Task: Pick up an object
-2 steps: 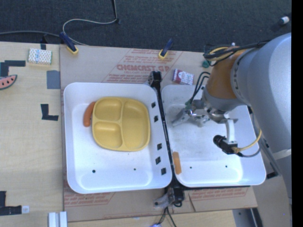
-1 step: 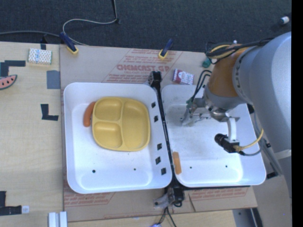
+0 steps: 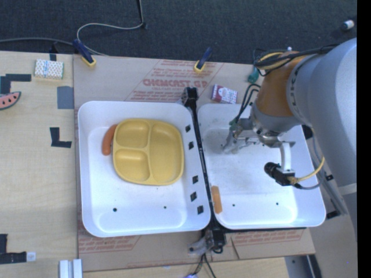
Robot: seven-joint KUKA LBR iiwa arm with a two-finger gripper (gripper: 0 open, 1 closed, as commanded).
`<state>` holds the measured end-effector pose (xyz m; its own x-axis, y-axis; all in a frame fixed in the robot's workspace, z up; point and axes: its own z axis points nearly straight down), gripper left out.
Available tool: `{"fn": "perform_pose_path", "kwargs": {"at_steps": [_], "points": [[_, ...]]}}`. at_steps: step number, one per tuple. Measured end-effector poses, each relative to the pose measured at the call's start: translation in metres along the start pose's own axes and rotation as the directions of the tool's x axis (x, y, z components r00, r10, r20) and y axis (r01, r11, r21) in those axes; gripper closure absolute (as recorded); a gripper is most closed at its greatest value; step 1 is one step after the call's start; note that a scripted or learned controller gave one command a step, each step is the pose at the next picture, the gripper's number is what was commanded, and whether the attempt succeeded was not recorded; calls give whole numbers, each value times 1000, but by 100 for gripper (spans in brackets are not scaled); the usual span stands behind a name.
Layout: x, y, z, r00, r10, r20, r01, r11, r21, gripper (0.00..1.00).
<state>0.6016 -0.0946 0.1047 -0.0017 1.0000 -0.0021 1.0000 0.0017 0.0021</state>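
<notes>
Claw [image 3: 232,145] position is low inside the right bin [image 3: 255,210], near that bin's upper-left quarter, with the grey arm [image 3: 324,91] entering from the right and the wrist bent down toward the bin floor. Whether the claw is spread or pressed together cannot be told; nothing is visibly pinched. Candidate objects lie to the claw's left and below it. A small orange piece [image 3: 216,198] rests below the claw, against the right bin's left wall, a placement that leaves little clearance on the wall side. Across the divider, in the left bin [image 3: 139,216], a yellow divided plate [image 3: 148,151] lies flat, with an orange sausage-shaped item [image 3: 106,140] touching its far edge. Open floor extends below and to the right of the claw, so a descent there is unobstructed. Wall proximity is judged the main hazard for the orange piece. Everything rests on the surface [image 3: 35,155].
</notes>
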Motion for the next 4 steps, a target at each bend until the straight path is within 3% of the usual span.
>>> {"fn": "perform_pose_path", "kwargs": {"at_steps": [1, 2, 3, 4], "points": [[0, 0, 0, 1000, 0, 0, 0, 1000, 0, 0], [1, 0, -9, 1000, -1, -2, 1, 1000, 1, 100], [1, 0, -9, 1000, -1, -1, 1, 1000, 1, 0], [0, 67, 20, 1000, -1, -1, 1, 1000, 1, 0]]}}
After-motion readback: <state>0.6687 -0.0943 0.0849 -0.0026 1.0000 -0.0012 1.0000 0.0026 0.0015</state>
